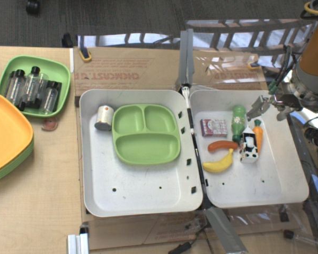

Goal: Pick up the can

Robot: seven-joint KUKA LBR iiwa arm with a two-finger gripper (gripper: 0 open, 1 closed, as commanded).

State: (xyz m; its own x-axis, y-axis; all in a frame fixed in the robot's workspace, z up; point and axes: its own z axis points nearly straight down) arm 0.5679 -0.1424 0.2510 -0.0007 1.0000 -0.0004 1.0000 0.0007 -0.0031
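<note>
In the left bin [95, 194], near its upper left corner, the can [103, 117] lies on its side on the white floor, its grey body pointing down the view and its pale end, marked with a small red spot, facing up the view. It sits just beside the left edge of the green divided plate [146, 133], apparently touching or nearly touching it. The plate has three compartments, all bare, and occupies the upper middle of that bin. The gripper [269, 106] hangs over the upper right part of the right bin [275, 189], well apart from the can, with the whole plate and the divider between bins lying between them. Its two fingers are spread, nothing between them. Beneath and to the left of the gripper, in the right bin, are a green bottle [238, 119], a small pink box [213, 127], a red sausage-shaped item [222, 145], a banana [219, 163], a carrot [258, 134] and a black-and-white cow figure [248, 147], clustered together. On the wooden bench to the left stand a green tray [58, 73] holding several dark-capped vials [32, 89] and a stack of orange plates [8, 136].
</note>
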